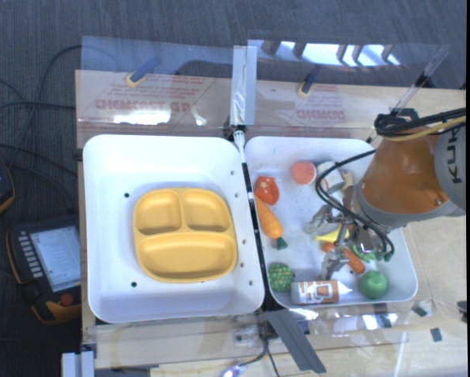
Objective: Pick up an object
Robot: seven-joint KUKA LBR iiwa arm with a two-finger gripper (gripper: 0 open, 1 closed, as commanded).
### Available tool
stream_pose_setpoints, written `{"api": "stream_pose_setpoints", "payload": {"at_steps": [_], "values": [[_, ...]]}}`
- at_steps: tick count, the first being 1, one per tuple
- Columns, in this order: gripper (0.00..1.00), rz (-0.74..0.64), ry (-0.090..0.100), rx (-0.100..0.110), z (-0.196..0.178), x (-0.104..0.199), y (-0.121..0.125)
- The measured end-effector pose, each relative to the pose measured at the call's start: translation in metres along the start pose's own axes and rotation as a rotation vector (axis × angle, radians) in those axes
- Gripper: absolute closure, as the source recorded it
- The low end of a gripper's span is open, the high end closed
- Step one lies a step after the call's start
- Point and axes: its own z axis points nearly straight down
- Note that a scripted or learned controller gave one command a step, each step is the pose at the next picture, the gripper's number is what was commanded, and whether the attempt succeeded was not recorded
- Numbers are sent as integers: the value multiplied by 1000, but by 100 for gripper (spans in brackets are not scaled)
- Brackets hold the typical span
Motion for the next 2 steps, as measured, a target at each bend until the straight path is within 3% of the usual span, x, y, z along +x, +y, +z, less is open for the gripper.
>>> {"api": "stream_pose_setpoints", "payload": {"at_steps": [1,2], "values": [[0,66,11,-5,5,-80,-25],[0,-22,14,-3,3,-29,-52]]}}
